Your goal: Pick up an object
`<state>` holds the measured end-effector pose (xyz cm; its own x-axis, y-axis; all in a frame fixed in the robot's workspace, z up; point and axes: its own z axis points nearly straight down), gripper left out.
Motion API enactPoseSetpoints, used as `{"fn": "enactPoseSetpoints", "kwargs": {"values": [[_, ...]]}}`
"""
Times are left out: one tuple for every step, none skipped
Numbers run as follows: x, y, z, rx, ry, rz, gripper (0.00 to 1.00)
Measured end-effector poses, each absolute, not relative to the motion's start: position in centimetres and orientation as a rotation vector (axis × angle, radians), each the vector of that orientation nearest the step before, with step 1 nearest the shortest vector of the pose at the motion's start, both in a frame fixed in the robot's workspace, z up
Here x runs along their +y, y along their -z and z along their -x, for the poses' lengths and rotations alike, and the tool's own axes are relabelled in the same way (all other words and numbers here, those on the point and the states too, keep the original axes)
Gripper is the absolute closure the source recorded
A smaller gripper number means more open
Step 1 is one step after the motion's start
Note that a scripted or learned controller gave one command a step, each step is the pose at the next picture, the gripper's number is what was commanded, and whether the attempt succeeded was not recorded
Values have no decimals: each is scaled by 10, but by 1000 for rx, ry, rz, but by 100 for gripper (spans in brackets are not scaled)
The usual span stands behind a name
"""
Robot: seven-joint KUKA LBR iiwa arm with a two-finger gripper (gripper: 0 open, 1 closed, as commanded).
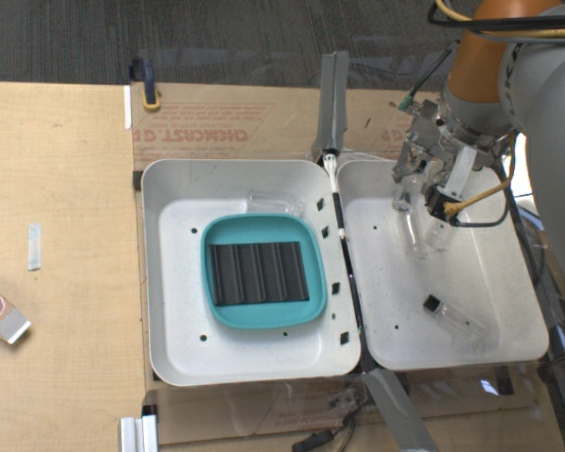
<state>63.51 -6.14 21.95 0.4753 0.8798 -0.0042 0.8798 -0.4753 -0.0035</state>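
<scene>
A teal tray (262,271) with a dark ribbed insert lies flat in the middle of the left bin (169,281). In the right bin (508,328), a small clear tube with a black cap (449,314) rests near the front right. My gripper (422,232) hangs over the back of the right bin, well behind the tube and apart from it. Its pale translucent fingers (410,224) point down, stand open and have nothing between them.
A clear plastic piece (268,202) lies just behind the teal tray in the left bin. On the wooden bench to the left sit a small grey strip (34,248) and a red-and-white packet (0,314). A divider rail (342,238) separates the bins.
</scene>
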Motion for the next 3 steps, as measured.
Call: {"fn": "enactPoseSetpoints", "kwargs": {"values": [[-39, -210, -658, -1534, -7, 2742, 100], [-25, -230, -658, -1447, -7, 2788, 100], [-70, -240, -651, -1159, -8, 2919, 100]]}}
